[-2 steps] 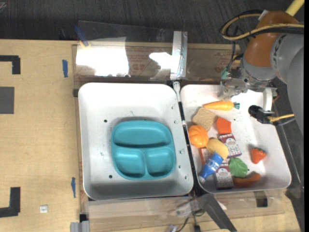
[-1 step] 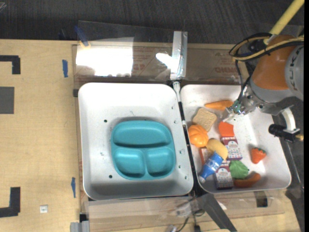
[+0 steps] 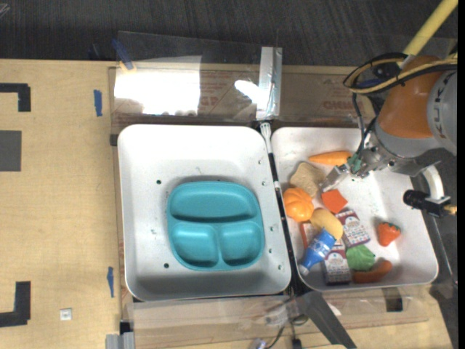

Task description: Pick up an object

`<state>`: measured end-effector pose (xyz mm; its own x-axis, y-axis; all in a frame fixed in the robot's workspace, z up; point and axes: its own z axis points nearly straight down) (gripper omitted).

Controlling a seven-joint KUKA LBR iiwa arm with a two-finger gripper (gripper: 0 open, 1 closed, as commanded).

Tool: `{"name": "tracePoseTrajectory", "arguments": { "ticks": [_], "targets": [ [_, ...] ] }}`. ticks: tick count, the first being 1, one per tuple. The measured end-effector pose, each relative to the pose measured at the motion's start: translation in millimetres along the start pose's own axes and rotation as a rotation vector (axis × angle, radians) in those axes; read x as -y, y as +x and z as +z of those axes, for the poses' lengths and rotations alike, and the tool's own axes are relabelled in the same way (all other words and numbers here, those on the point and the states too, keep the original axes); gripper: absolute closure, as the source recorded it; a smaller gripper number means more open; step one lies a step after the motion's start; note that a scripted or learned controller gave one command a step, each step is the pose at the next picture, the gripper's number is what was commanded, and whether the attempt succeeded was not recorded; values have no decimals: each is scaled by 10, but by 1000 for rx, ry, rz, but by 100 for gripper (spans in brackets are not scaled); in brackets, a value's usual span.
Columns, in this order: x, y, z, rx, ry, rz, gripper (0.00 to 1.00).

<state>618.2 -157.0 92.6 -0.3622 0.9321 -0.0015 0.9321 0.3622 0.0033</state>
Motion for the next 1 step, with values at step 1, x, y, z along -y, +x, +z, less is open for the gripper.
{"name": "tracePoseTrajectory", "arguments": {
  "ticks": [1],
  "targets": [
    [64, -374, 61, 3, -3, -203, 0]
  ]
}}
